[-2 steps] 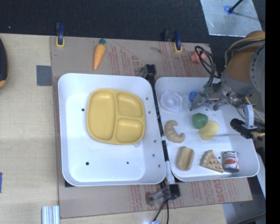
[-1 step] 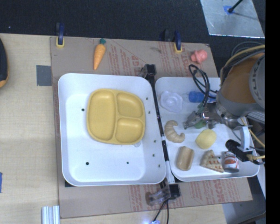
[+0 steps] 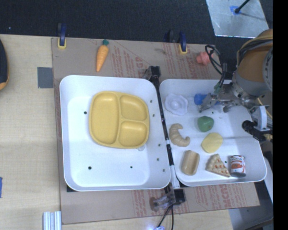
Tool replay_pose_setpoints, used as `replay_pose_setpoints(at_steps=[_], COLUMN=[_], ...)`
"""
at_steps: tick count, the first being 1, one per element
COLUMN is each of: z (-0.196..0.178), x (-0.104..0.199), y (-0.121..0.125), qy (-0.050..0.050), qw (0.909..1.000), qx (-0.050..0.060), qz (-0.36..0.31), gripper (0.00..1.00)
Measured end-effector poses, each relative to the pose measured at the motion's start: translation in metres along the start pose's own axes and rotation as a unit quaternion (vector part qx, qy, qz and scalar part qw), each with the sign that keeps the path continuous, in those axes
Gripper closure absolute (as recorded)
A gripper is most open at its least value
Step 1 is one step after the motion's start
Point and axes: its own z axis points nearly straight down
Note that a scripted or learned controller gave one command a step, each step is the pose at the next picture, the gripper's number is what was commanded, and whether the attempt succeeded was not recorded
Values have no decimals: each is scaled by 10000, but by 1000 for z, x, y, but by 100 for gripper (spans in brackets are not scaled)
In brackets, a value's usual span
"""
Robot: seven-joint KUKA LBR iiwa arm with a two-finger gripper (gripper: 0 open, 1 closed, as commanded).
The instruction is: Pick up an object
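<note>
Gripper (image 3: 207, 106) upper right of frame, over right bin (image 3: 259, 176), just above green object (image 3: 205, 123); finger state can't tell.

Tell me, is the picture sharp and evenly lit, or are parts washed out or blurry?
Camera view: the left bin is brightly lit, its white floor nearly washed out, with a soft shadow along its lower rim; the yellow tray reads clearly; the gripper is dim and slightly blurred; the top of the frame is dark.
</note>
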Motion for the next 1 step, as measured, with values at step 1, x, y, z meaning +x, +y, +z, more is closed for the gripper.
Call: replay_pose_setpoints(at_steps=[1], z=[2], x=[42], y=[-99], qy=[38], qw=[10000], qx=[85], qz=[19], gripper=[0])
